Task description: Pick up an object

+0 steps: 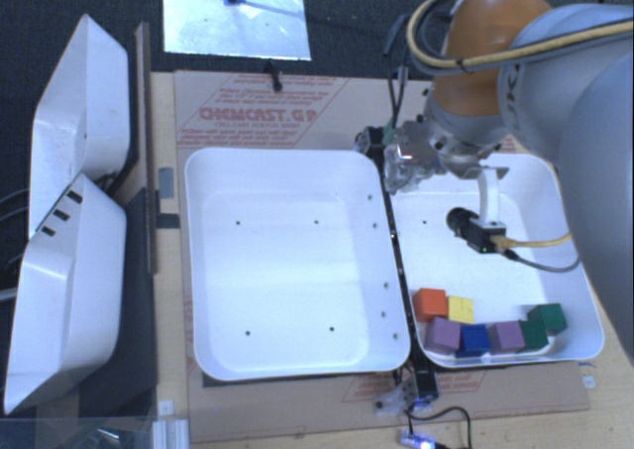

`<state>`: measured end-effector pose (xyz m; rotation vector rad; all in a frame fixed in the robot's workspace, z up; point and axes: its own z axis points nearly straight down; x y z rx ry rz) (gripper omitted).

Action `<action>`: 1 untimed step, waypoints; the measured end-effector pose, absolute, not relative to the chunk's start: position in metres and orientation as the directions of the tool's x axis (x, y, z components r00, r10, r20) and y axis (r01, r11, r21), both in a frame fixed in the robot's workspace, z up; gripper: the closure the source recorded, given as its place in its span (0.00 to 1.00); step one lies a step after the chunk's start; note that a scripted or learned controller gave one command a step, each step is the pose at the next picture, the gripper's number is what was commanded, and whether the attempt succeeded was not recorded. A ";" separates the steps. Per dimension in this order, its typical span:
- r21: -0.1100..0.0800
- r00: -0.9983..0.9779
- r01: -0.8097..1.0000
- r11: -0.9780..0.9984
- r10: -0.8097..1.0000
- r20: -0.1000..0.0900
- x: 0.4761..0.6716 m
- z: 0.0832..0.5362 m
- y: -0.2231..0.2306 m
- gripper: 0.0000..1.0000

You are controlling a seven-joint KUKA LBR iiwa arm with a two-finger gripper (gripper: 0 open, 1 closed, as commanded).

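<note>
Several small coloured blocks lie along the near edge of the right bin [535, 229]: an orange block [430, 302], a yellow block [461, 309], a blue block [475, 339], two purple blocks [443, 334] and a green block [545, 319]. My gripper [398, 166] hangs over the far left corner of this bin, close to the wall it shares with the left bin. It is well away from the blocks, and I see nothing held in it. The grey arm and its orange band [490, 21] cover the bin's far right part.
The left bin [287, 259] sits right beside the right one. A yellow cable [540, 239] and a black fitting [466, 224] hang below the wrist over the right bin. White housings [69, 239] stand at the far left. A shiny plate [233, 1] lies at the back.
</note>
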<state>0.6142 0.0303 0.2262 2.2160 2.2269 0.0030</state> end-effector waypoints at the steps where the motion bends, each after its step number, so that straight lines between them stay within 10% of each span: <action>1: 0.000 -0.005 1.000 0.005 1.000 0.001 0.634 0.216 0.082 1.00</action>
